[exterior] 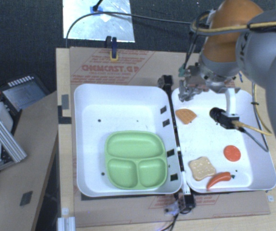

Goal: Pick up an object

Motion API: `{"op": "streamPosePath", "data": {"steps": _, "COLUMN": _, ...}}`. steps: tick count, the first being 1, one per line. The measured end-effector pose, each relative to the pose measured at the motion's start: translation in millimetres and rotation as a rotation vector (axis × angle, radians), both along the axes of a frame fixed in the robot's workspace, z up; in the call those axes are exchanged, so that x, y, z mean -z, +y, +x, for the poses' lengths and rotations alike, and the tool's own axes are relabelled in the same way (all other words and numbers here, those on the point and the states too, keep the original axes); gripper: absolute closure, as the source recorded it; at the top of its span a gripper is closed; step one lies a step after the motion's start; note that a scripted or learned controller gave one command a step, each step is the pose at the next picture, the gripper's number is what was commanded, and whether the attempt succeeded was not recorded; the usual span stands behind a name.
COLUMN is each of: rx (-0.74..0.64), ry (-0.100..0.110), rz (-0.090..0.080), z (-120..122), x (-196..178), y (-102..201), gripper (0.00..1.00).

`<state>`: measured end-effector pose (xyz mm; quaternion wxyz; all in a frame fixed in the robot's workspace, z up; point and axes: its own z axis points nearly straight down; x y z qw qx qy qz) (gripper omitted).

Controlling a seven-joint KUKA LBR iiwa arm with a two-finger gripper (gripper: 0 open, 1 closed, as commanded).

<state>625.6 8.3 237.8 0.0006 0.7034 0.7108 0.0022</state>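
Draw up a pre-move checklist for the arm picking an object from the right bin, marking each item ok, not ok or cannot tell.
1. Gripper over right bin: ok.
2. Gripper lined up over an object: not ok; it hangs at the far left corner, chip lies nearer the camera.
3. Chip free of neighbours: ok.
4. Toast free: not ok, chili lies against it.
5. Red disc free: ok.
6. Object held: cannot tell.

- Mounted above the bench (pixel 32 143), fixed, looking down at a slant.
- Faces both white bins side by side: left bin (pixel 87 143) mid-frame, right bin (pixel 258 162) toward the right edge.
- Far enough to take in both bins whole plus surrounding floor.
- Arm (pixel 253 37) enters from upper right, nearest the lens.
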Motion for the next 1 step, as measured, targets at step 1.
{"op": "streamPosePath", "data": {"steps": 1, "rx": 0.0, "ry": 0.002, "rz": 0.0, "z": 3.8, "x": 5.5, "y": 61.1, "gripper": 1.0}}
